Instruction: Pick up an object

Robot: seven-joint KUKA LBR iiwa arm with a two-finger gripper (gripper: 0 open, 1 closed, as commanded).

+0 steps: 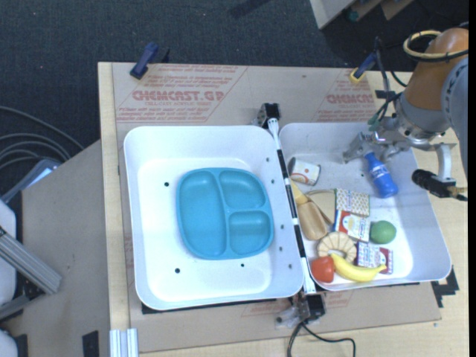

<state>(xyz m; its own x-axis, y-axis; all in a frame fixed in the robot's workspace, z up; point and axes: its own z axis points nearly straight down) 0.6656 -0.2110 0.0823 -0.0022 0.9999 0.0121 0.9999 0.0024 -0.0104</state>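
"CHEMCAST GP" print on brown bench sheet (178,95)

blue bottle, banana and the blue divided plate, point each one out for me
blue bottle (381,178), camera view, middle of its body
banana (355,271), camera view, middle of its curve
blue divided plate (224,213), camera view, ridge between its compartments
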